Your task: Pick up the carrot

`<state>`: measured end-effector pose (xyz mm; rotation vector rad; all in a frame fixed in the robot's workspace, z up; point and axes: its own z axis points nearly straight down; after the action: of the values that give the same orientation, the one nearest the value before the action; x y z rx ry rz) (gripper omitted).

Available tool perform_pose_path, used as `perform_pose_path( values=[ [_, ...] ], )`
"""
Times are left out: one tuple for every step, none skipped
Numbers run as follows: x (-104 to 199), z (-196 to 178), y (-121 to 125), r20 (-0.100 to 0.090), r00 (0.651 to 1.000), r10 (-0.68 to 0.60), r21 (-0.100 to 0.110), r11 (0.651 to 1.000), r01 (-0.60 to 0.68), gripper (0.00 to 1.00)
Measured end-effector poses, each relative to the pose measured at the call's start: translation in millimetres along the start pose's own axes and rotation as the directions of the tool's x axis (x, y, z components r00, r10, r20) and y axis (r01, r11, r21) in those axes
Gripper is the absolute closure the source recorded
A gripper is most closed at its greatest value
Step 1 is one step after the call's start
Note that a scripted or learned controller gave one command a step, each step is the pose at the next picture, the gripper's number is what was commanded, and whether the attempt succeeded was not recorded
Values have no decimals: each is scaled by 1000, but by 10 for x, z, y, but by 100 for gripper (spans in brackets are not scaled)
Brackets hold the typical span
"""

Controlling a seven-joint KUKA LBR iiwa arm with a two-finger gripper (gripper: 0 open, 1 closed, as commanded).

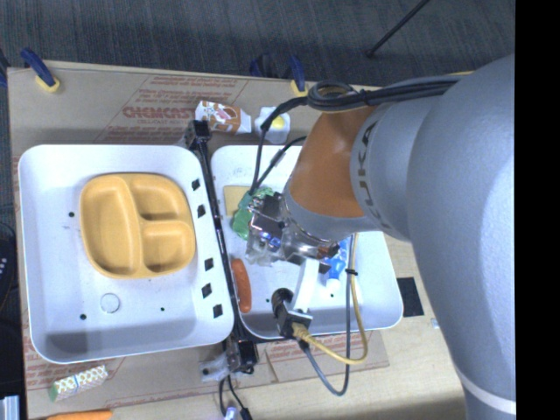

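Observation:
The carrot, a small orange stick, lies in the right bin against its left wall, near the front. The arm comes in from the right and covers most of that bin. Its wrist and gripper hang over the bin's left half, just above and to the right of the carrot. The gripper's metal body hides what lies under it. A green item shows at the gripper's left edge.
A yellow divided tray rests in the left bin. A yellowish flat piece lies in the right bin's back left. Blue items show beside the wrist. Cables hang over the front rim.

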<state>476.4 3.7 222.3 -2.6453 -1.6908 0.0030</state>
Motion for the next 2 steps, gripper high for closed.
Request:
perform_pose_path(
  values=[
    [-367,-745,308,0,997,-83,0,997,83,100],
    [92,223,-7,1,989,149,4,989,-149,100]
  ],
)
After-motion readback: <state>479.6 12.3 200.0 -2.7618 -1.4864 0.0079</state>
